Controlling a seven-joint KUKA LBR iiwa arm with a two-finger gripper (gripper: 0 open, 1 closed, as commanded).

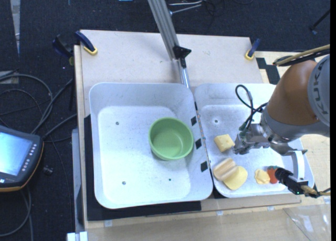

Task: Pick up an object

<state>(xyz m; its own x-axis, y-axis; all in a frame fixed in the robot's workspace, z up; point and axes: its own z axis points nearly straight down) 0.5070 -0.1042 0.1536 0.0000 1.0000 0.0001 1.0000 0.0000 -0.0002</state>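
Observation:
The right bin holds several small objects. A yellow block lies near its left side, with a tan piece and a yellow lump in front of it. Toward the front right are another yellow piece and a small red-orange object. My gripper hangs low inside this bin, just right of the yellow block and above the tan piece. I see nothing held in it.
A green bowl stands at the right of the left bin. A slanted metal pole crosses the back of the bench. Black cable loops near my wrist. Clamps sit on the bench's back corners.

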